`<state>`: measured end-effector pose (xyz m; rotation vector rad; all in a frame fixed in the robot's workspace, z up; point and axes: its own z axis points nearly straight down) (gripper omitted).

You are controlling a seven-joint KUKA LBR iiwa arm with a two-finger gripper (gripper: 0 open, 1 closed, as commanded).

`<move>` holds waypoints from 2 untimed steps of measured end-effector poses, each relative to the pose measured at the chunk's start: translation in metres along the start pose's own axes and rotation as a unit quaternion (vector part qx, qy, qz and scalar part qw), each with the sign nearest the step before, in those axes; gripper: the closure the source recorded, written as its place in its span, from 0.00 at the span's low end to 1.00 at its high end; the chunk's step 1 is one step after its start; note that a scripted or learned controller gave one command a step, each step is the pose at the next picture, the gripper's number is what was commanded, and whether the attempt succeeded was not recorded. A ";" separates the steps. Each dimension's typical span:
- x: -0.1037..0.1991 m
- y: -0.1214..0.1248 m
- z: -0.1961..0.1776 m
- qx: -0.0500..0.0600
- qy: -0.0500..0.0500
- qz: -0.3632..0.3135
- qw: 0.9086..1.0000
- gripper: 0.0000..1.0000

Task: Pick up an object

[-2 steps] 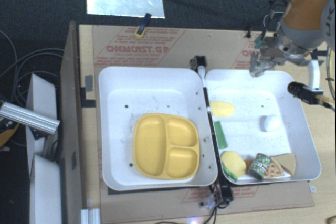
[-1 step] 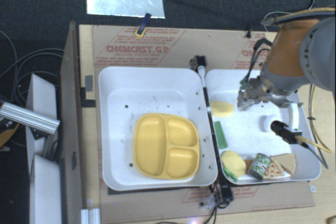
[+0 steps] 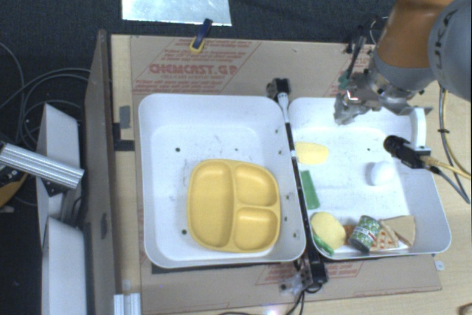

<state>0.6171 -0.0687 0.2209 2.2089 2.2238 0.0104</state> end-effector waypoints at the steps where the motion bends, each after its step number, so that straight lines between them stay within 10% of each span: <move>1: 0.048 0.039 0.032 0.003 0.001 -0.001 1.000 1.00; 2: 0.082 0.054 -0.023 0.001 0.001 -0.001 1.000 1.00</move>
